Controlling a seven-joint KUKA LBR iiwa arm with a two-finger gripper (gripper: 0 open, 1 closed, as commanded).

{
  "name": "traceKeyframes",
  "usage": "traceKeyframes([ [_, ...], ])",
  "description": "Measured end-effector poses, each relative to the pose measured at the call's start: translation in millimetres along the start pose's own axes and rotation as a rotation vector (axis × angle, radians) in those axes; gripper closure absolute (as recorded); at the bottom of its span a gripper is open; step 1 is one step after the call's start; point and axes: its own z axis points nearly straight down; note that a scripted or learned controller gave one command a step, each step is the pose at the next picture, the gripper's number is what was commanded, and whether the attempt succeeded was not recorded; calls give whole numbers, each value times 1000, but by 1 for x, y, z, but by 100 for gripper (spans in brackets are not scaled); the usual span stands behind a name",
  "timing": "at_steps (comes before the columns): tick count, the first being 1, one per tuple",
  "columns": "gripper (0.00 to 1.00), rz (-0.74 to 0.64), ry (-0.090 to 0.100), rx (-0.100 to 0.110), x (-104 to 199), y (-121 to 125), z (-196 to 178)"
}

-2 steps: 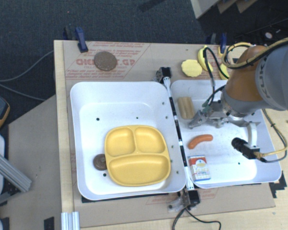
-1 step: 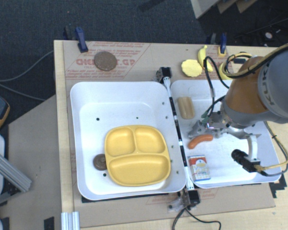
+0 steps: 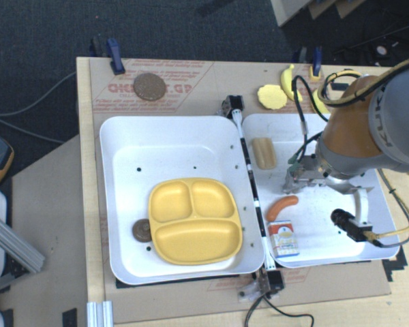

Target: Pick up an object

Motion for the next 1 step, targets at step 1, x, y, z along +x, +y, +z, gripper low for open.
traceKeyframes([
  [1, 0, 0, 0, 1, 0, 0, 1],
])
